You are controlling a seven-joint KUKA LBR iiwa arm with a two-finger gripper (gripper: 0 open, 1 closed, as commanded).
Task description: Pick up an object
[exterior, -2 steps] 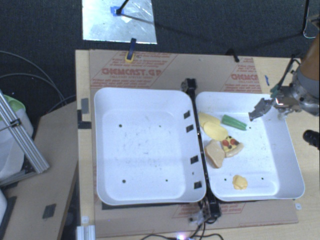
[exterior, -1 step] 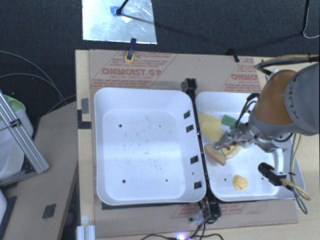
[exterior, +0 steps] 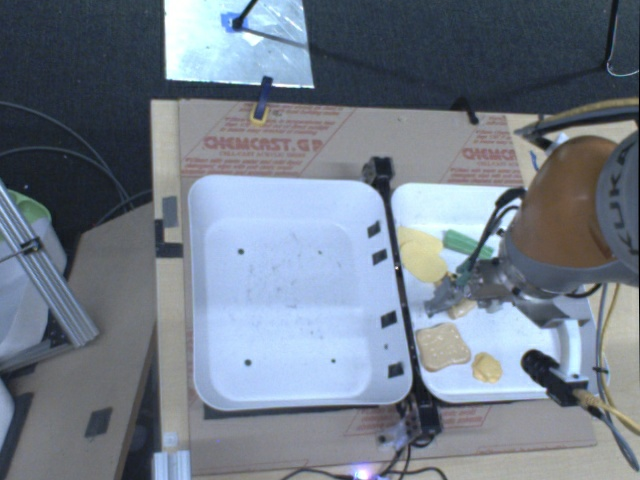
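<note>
Looming over the right bin (exterior: 500, 393), the arm (exterior: 565, 213) lowers its gripper (exterior: 447, 301) among a yellow piece (exterior: 424, 258), green stick (exterior: 465, 241), toast slice (exterior: 442, 346) and small nugget (exterior: 487, 367); whether the jaws are apart or together, I cannot tell.

Left bin (exterior: 290, 293): white moulded plastic, smooth, slight sheen, floor faintly scuffed with dark specks. Right bin (exterior: 505, 196), just beside it: same white plastic. Board (exterior: 330, 133) under the left bin looked like matt tan cardboard with red print. Sheet (exterior: 238, 28) beyond the left bin's far edge: bright metal, reflective, streaked. Arm's orange band (exterior: 570, 203), over the right bin: glossy, smooth shell. End effector (exterior: 455, 298): dull grey metal. Toast-shaped piece (exterior: 442, 347) right of the left bin's near corner: matt, pitted surface. Yellow piece (exterior: 423, 256): smooth, plastic-looking.
</note>
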